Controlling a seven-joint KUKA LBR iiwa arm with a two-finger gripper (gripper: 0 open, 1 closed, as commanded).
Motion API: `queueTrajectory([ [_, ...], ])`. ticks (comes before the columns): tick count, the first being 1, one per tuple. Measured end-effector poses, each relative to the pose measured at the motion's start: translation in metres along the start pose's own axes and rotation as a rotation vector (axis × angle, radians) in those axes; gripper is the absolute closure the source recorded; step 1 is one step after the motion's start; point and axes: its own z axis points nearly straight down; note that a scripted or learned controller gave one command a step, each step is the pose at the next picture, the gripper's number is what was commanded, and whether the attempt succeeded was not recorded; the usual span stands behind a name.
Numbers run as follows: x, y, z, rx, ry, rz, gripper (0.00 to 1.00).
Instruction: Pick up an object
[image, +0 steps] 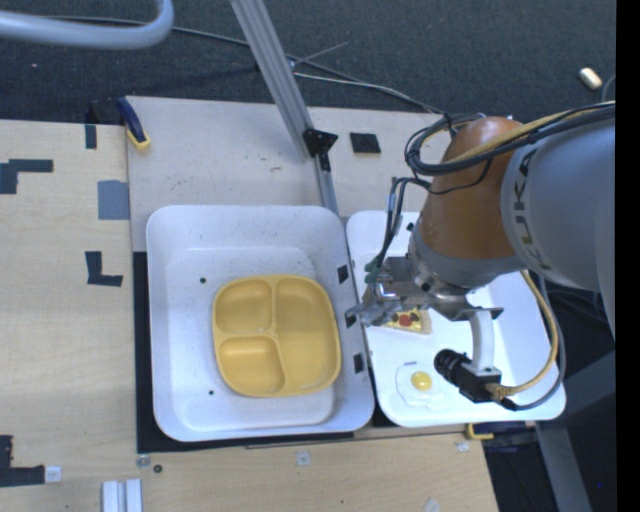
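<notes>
Over the right bin (530, 300) — end effector (385, 300) (low) beside pizza toy (408, 321).

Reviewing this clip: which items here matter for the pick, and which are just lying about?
Belong to the job:
- gripper, over the right bin
- pizza-slice toy, beside the gripper
- fried-egg toy, same bin

Lying about:
- yellow divided plate in the left bin
- clamp on the bench

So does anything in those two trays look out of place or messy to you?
Nothing looks spilled or broken. The yellow divided plate lies flat in the left bin, turned a little askew to its walls. In the right bin, a fried-egg toy and a small pizza-like toy lie near the arm's end effector.
</notes>
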Motion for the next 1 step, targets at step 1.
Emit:
queueTrajectory([
  [1, 0.0628, -0.0014, 0.0081, 0.001, -0.001, -0.001, 1.0],
])
